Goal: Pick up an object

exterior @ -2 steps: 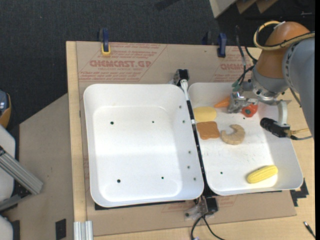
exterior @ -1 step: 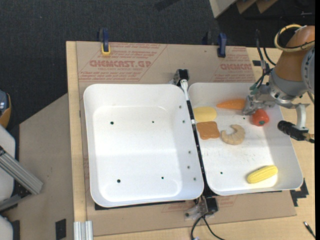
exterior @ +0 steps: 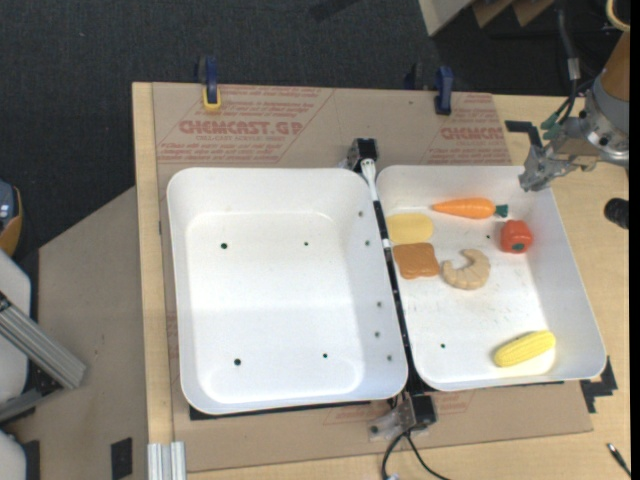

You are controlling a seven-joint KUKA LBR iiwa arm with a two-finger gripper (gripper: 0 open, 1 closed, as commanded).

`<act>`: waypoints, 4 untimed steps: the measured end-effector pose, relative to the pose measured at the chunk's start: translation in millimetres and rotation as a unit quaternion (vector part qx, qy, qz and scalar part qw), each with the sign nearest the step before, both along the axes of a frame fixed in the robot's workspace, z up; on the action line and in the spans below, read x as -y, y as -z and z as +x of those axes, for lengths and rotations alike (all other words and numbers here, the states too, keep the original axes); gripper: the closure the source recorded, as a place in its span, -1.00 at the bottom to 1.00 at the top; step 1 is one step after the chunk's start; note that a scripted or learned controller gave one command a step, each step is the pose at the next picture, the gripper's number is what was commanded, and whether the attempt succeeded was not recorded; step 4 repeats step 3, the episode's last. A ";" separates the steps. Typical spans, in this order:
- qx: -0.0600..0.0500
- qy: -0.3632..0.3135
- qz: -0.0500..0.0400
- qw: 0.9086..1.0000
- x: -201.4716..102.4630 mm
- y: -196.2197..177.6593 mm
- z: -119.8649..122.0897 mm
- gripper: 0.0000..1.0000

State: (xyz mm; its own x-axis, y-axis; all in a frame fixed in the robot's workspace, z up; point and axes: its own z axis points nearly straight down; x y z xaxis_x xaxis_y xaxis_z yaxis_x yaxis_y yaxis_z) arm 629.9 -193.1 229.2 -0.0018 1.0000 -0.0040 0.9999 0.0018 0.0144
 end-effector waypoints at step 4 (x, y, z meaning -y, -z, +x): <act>0.002 -0.003 0.004 1.000 -324.9 -142.3 0.3 1.00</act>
